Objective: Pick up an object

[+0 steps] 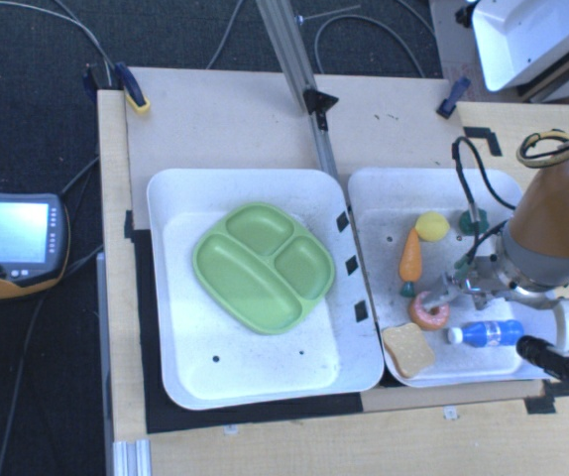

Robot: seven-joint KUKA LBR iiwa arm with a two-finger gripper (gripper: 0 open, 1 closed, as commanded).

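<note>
Left bin (pixel 180 365): held a green divided plate (pixel 263 266).
Right bin (pixel 384 191): carrot (pixel 410 257), yellow lemon (pixel 431 228), pink donut (pixel 428 311), bread slice (pixel 409 350), blue bottle (pixel 488 334) lying flat.
Gripper (pixel 456 284): sat low beside the donut; finger state could not be told.
</note>
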